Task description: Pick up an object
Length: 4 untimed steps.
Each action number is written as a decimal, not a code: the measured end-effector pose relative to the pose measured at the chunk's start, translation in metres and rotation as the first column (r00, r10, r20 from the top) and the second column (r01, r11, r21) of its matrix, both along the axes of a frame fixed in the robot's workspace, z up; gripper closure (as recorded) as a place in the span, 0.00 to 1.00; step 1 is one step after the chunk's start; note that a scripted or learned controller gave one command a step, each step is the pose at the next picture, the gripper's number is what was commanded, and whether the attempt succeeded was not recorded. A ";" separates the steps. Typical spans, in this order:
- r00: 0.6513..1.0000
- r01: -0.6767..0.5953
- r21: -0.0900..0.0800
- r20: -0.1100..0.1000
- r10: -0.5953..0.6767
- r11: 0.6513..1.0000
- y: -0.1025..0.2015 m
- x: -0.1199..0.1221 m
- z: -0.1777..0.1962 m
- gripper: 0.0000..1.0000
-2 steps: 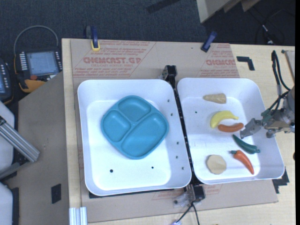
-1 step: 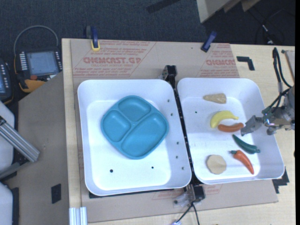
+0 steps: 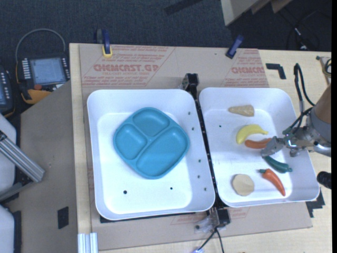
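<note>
The right bin (image 3: 295,193) holds several toy foods. A tan oval piece (image 3: 241,110) lies near the back. A yellow banana (image 3: 249,132) sits just above a red-orange sausage-shaped piece (image 3: 256,143). Nearer the front are a dark green pepper (image 3: 278,165), a red-orange chili (image 3: 274,181) and a round tan disc (image 3: 243,184). My gripper (image 3: 275,146) reaches in from the right and hangs low at the right end of the red-orange sausage-shaped piece, just above the green pepper. Nothing is visibly lifted.
The left bin (image 3: 100,109) holds a blue divided plate (image 3: 151,141) in its middle. A black clamp (image 3: 190,81) sits between the bins at the back. Cables (image 3: 300,88) run along the right bin's right side beside the arm.
</note>
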<state>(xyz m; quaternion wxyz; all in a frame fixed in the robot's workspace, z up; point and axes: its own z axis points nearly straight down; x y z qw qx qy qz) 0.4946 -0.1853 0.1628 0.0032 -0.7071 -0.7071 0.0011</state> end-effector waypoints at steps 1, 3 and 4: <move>1.000 0.000 -0.001 0.003 0.000 1.000 0.000 -0.005 -0.061 0.00; 1.000 0.001 -0.003 0.005 -0.001 1.000 0.000 -0.005 -0.068 1.00; 1.000 -0.002 -0.006 0.011 0.002 1.000 0.005 0.005 -0.019 1.00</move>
